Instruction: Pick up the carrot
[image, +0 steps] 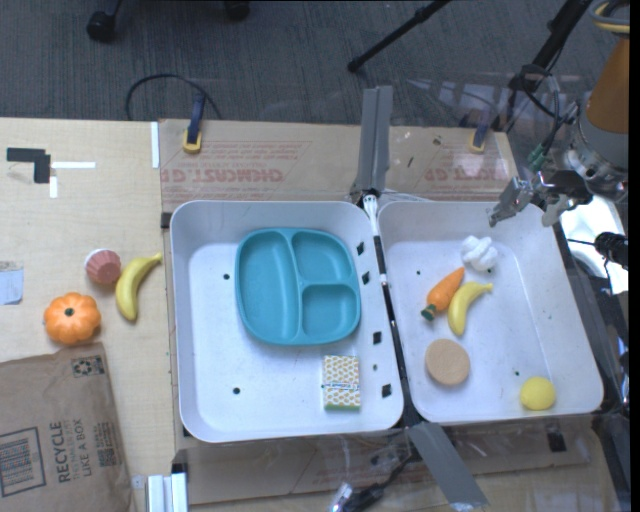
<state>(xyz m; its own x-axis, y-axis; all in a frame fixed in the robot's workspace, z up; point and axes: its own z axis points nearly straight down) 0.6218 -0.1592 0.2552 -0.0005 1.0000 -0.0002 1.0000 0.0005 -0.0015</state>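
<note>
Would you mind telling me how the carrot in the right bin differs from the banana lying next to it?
The carrot is orange with a green stem end at its lower left; the banana is plain yellow. The carrot is straight and tapered, while the banana is curved. The carrot lies to the upper left, the banana just to its lower right. Both lie slantwise, close together, on the floor of the right bin.

Around the carrot (445, 290): a small banana (467, 304) touches its right side; a white object (480, 254) crowds its upper end; bare bin floor lies open on its left.
</note>
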